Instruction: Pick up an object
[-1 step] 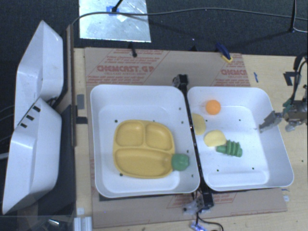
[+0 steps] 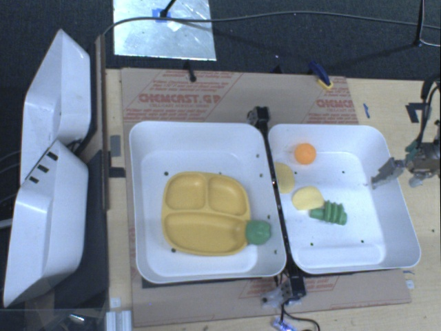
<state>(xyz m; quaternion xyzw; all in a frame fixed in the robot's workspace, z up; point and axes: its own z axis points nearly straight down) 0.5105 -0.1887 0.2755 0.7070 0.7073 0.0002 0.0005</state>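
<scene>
Two shallow white bins are sitting side by side on a printed cardboard sheet. One bin is lying under the gripper, the other just past it. A shiny metal plate is lying well beyond the gripper, on dark floor.

Gripper sits at roughly 3 o'clock in the camera view, coming in from the right edge. One grey finger points toward 8 o'clock — tilted, not vertical. Rest of the arm is cut off by the frame.
</scene>
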